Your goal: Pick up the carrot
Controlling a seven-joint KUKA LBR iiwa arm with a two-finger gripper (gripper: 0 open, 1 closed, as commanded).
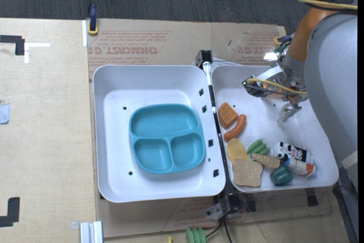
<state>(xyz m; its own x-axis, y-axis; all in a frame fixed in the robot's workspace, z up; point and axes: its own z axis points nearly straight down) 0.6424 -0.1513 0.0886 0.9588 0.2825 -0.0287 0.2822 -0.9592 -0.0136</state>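
Observation:
An orange-red, elongated piece that I take for the carrot (235, 127) lies in the right bin (259, 78), near its left wall and just below an orange waffle-like piece (227, 114). My gripper (287, 111) hangs over the right part of that bin, to the right of the carrot and clearly apart from it. Nothing shows in its grasp. Cables and the grey wrist with its orange band (304, 25) cover the bin's far right corner.
At the front of the right bin lie a yellow piece (237, 149), a toast slice (247, 172), green pieces (259, 147), a dark green pepper (280, 175) and a small milk bottle (294, 157). The left bin (108, 122) holds a blue compartment plate (168, 138).

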